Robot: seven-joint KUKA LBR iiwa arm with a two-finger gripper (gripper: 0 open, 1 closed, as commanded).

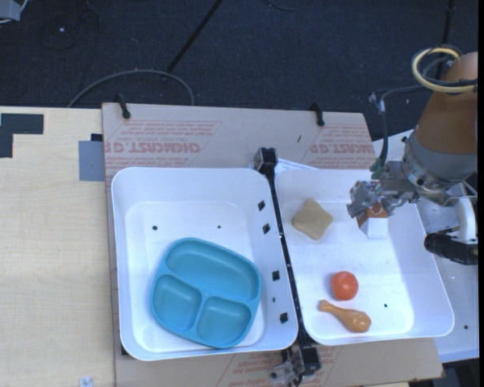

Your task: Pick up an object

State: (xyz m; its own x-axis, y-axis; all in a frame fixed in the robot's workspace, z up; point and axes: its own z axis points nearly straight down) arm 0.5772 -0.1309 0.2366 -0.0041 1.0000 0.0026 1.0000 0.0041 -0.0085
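Three things lie in the right bin (pixel 436 313): a tan sponge (pixel 312 218), a red ball (pixel 344 285) and an orange gourd (pixel 346 316). Whether the gripper (pixel 369 208), near its upper right, grips anything I cannot tell.

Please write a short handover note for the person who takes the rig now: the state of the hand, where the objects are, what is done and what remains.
Hand: low over the right bin, near its upper right part, above a small white block. Whether anything is gripped cannot be judged.
Right bin: tan sponge-like piece upper left, red ball lower middle, tan drumstick-shaped toy just below it.
Left bin: blue divided plate.
Done: no object is seen lifted.
Left: grasp one object and lift it.
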